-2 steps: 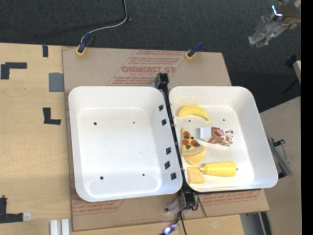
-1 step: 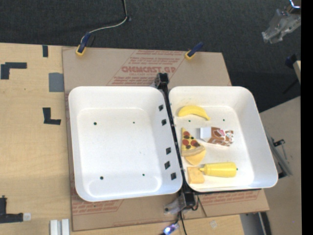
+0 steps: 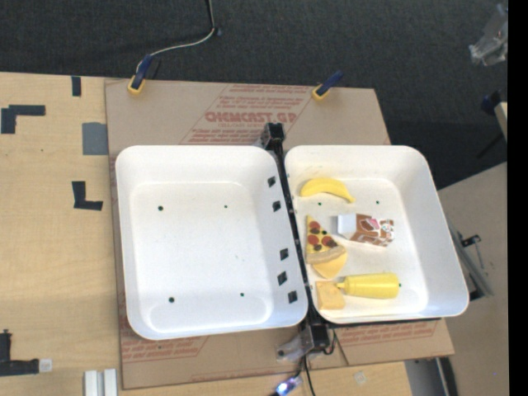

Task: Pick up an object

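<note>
two shallow white bins are set side by side on a cardboard sheet (image 3: 363, 110) laid over the bench. the left bin (image 3: 132, 246) is marked by four small dark dots on its floor. all the things that could be picked up are gathered in the right bin (image 3: 421, 221), mostly toward its left wall.

a yellow banana (image 3: 326, 190) is laid near the far left corner of the right bin. a toy pizza slice (image 3: 323, 246) is placed just beside the left wall, about midway along it. a small grey block (image 3: 342, 223) is seen between the pizza slice and a brown and white item (image 3: 373, 230), which lies nearer the middle of the bin. a yellow bottle (image 3: 371, 285) is laid on its side near the front edge, touching or just beside a pale yellow block (image 3: 330, 295) in the front left corner.

the seam between the bins is lined with small black clips (image 3: 286, 254). the far edge of the cardboard sheet is pinned by two blue and yellow clamps (image 3: 139, 77), and a cable (image 3: 206, 23) is trailed across the dark floor beyond. black tape marks (image 3: 82, 196) are stuck on the wooden bench (image 3: 49, 262) at the left.

"chemcast gp" can be read in red print on the cardboard sheet, behind the bins; the smaller red print around it is too fine to be read.
</note>
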You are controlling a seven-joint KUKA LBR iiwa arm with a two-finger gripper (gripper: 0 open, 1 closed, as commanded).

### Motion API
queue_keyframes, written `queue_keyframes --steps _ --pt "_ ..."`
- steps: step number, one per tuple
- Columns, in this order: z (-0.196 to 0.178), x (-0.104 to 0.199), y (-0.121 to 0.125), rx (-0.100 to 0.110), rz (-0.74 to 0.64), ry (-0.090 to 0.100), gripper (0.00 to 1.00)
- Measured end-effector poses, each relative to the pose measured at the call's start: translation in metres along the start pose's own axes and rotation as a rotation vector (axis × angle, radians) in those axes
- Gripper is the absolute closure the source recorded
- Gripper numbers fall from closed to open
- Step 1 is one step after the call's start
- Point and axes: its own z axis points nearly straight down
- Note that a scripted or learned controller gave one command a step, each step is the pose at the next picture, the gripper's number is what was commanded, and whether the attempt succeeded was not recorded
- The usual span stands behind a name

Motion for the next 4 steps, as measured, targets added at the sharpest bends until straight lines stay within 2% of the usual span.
queue_keyframes --steps 1,2,3,4 --pt "0.002 -0.053 -0.085 0.006 0.007 0.001 1.00" --pt "0.003 -0.050 -0.081 0.005 0.000 0.001 0.00" --pt "-0.008 -0.050 -0.080 0.003 0.000 -0.002 1.00" --pt "-0.007 -0.049 -0.080 0.004 0.000 -0.001 0.00"
